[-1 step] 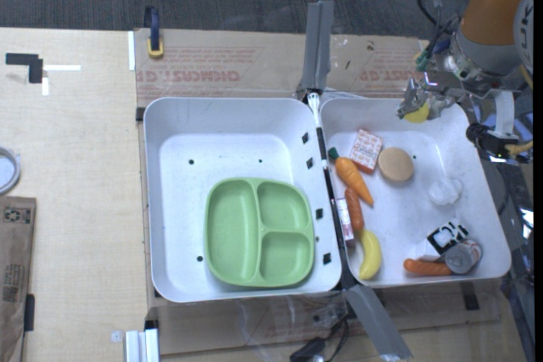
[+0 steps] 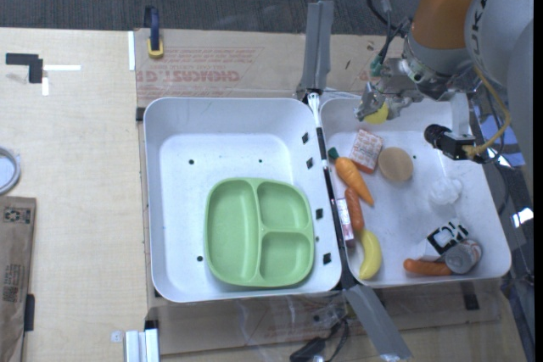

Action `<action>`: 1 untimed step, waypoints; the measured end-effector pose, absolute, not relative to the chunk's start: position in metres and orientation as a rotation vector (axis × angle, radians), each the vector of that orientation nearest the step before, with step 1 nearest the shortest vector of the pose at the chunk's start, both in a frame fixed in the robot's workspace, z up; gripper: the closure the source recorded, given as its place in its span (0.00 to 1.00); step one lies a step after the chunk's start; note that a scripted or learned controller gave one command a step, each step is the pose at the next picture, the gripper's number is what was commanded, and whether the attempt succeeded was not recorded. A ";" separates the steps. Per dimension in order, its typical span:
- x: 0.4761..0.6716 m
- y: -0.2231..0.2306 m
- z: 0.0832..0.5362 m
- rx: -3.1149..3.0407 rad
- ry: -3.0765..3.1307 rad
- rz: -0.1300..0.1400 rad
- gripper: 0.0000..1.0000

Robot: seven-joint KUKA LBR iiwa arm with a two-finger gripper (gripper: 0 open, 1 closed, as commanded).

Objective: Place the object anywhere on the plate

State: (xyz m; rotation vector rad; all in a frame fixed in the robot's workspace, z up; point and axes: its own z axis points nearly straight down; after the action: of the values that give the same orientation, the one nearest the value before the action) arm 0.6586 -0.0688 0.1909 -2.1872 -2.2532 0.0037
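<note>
Hanging over the upper left corner of the right bin, the gripper was seen upper right of centre in the frame, with something yellow pressed against its tip; whether that was gripped or merely touched could not be told, nor how the jaws stood. The green plate, divided into three compartments, lay bare in the lower middle of the left bin, probably set there so that it could be reached without obstruction. The candidates for the task were gathered in the right bin: two carrots along its left wall, a banana below them, a small printed packet and a brown egg-shaped thing just beside it, and a third carrot at the lower right. If the yellow piece was the object meant, it was judged well apart from the plate, so the carry across the divider between the bins was not yet done.
</note>
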 end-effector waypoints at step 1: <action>0.572 -0.007 0.191 -2.134 -2.303 0.003 1.00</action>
State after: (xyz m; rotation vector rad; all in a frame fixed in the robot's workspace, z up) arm 0.5723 -0.0067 0.1910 -2.1344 -2.3032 0.0034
